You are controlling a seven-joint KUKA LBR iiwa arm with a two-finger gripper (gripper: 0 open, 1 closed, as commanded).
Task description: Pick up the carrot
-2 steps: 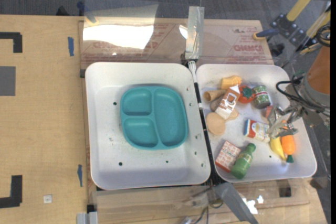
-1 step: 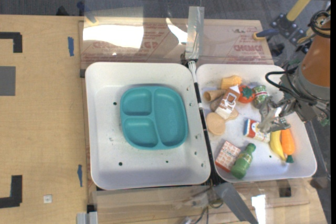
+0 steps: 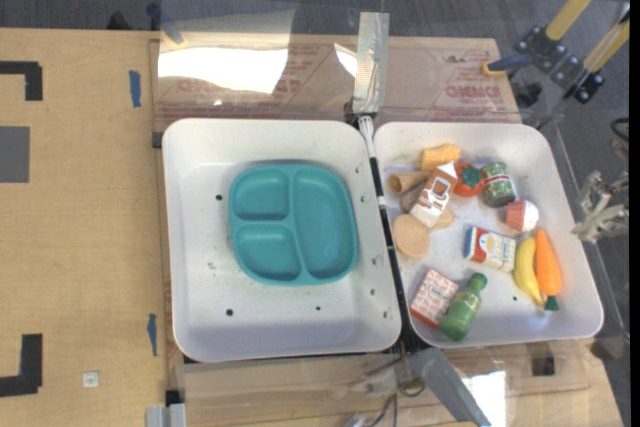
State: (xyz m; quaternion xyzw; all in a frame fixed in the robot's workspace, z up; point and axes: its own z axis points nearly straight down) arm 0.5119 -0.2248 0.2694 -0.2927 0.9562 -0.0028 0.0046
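Two white bins are sitting side by side on the bench, and we are working through them from the big things down. The left bin (image 3: 190, 245) is holding a teal divided plate (image 3: 294, 223), which we are leaving alone. The right bin (image 3: 575, 315) is carrying a crowd of toy food, and that is where we are heading.

At the right edge, just outside that bin's wall, we are seeing a pale metal shape that we are taking for the gripper (image 3: 597, 207). It is too faint to read, so we cannot tell whether it is wide or narrow, and nothing is showing in its hold.

Among the food, a green bottle (image 3: 463, 306) is lying low in the bin, well apart from our target. A yellow banana (image 3: 524, 268) is lying just beside the carrot (image 3: 546, 262), seemingly touching along its left side. The carrot itself is lying near the bin's right wall, running lengthwise up and down the view, with its green tip pointing to the near edge.

In our judgement the pick is not yet begun. We are advising a descent straight over the carrot's orange middle, closing across its narrow width. The banana side is leaving little room, so we are expecting a risk of nudging it or pinching both together.
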